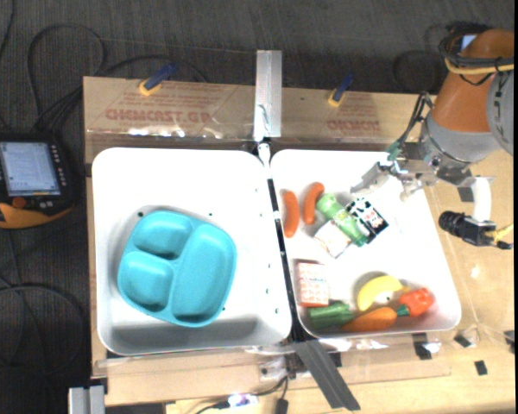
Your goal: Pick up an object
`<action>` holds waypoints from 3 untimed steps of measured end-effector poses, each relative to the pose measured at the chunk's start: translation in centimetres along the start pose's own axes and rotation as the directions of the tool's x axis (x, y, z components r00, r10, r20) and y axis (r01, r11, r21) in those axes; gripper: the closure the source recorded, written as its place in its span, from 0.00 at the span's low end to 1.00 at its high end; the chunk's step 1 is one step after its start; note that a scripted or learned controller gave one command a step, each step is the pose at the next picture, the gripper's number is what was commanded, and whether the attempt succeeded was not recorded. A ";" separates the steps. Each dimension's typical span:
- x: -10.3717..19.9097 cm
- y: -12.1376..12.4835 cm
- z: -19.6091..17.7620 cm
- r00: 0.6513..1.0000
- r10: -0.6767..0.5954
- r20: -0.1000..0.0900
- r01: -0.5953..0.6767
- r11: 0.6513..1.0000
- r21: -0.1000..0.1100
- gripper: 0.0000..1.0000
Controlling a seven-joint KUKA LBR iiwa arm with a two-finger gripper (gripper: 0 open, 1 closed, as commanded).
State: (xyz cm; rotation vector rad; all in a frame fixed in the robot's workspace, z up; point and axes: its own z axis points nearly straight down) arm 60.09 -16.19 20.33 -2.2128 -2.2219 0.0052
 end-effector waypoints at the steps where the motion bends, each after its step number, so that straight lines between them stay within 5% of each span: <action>1: -1.9 1.3 9.7 0.998 -0.063 0.002 0.063 0.998 -0.003 0.00; 2: -1.7 1.3 9.3 0.998 -0.065 -0.001 0.065 0.998 0.002 1.00; 3: 3.9 2.3 -2.9 0.994 -0.111 0.003 0.111 0.994 -0.002 1.00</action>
